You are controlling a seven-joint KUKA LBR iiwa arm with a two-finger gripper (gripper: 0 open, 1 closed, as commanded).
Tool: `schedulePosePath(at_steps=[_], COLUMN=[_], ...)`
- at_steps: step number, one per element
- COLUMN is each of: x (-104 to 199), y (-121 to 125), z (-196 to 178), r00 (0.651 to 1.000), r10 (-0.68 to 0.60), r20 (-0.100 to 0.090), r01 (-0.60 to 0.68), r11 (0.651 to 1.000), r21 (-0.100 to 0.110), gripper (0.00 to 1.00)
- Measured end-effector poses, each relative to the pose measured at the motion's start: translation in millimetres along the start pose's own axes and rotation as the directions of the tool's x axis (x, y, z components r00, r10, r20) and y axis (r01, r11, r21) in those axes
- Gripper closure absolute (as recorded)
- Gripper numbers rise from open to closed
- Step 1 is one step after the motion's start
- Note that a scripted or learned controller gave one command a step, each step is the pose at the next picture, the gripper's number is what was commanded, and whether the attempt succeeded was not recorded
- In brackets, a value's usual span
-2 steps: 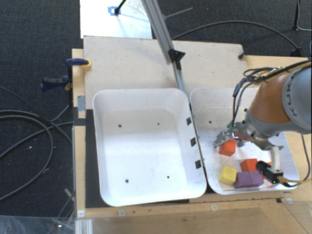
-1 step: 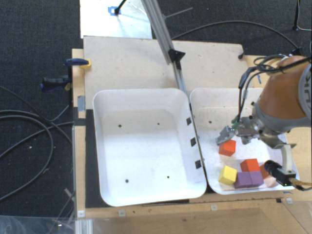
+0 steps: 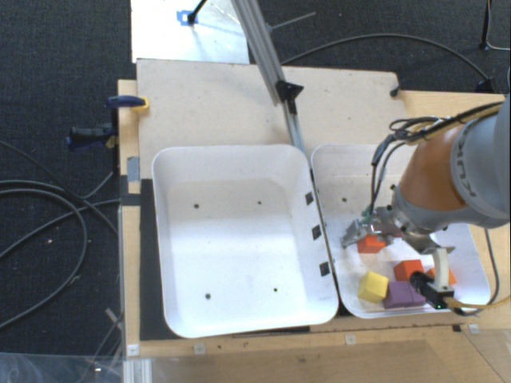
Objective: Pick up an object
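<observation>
Looking down from the one camera, the arm (image 3: 447, 174) reaches in from the right edge of the frame and bends over the right bin (image 3: 339, 162), its orange band sitting mid-right, because all the loose objects lie in that bin. The gripper (image 3: 366, 234) hangs low at the bin's centre, metal fingers pointing down and toward the left, directly over an orange block (image 3: 371, 245) that shows partly under them. Whether the fingers are spread or pressed together cannot be told from this angle, and the block is not plainly seen between them, so I would not call it held.

Toward the lower right of the frame the other pieces cluster against the bin's near wall: a yellow block (image 3: 373, 286), a purple block (image 3: 402, 294) touching it on the right, and a red block (image 3: 408, 270) just above the purple one. Another orange piece (image 3: 444, 276) sits further right, partly hidden behind a black fitting on the arm. They bunch there likely because the bin floor slopes toward that corner.

The left bin (image 3: 168, 166) fills the centre of the frame; a grey pole (image 3: 263, 46) crosses from the top down to the gap between the bins.

My judgement: the pick is at the descent or closing stage, with the orange block under the gripper as the likely target.
</observation>
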State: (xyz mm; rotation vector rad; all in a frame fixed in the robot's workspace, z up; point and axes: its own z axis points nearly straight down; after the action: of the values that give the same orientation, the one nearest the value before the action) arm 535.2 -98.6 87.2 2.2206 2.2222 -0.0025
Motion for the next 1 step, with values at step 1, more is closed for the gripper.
schedulePosePath(at_steps=[1], x=[-4.6], y=[-26.3], z=[-12.6], r00=[1.0], r10=[0.001], r20=[-0.002], r01=[-0.001], r11=[1.0], r21=[0.001], gripper=[0.0])
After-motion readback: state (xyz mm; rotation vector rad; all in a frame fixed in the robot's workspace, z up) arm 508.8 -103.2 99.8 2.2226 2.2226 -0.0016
